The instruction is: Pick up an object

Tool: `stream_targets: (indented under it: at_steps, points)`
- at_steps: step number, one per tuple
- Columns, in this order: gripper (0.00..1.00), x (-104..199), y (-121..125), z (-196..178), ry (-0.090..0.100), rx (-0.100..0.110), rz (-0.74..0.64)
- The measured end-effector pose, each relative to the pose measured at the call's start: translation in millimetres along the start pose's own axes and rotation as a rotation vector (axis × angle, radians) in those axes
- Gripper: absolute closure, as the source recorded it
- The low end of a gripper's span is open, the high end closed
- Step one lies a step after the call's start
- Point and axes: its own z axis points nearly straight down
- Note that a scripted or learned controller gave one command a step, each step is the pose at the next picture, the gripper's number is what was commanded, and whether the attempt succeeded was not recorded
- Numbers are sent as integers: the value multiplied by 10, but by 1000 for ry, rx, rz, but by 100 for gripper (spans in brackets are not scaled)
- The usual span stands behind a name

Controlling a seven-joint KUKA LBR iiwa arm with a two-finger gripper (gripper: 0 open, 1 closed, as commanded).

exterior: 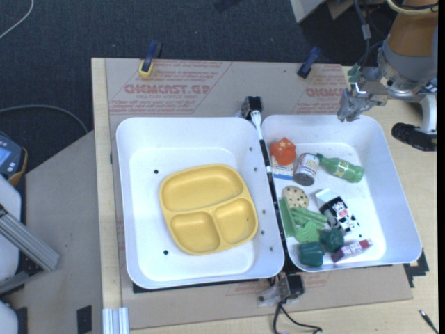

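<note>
Over the right bin's (389, 152) far rim hangs the gripper (352, 111), and nothing's in it; how wide it stands, I can't tell. The pickings lie below: tomato (283, 149), can (305, 168), green bottle (342, 168), cookie (296, 197). They're crowded, so a descent could clip two at once and knock the can rolling. The yellow tray (206, 207) sits alone in the left bin (132, 186).

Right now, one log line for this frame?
gripper: above right bin far rim, holding nothing | green bottle, can: in bin | yellow tray: left bin

Bright even light, slightly soft focus
</note>
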Motion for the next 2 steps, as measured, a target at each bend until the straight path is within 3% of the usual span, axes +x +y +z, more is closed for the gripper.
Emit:
stream_targets:
  at_steps: [2]
  points:
    - [100, 980, 34, -17, 3, 6, -3]
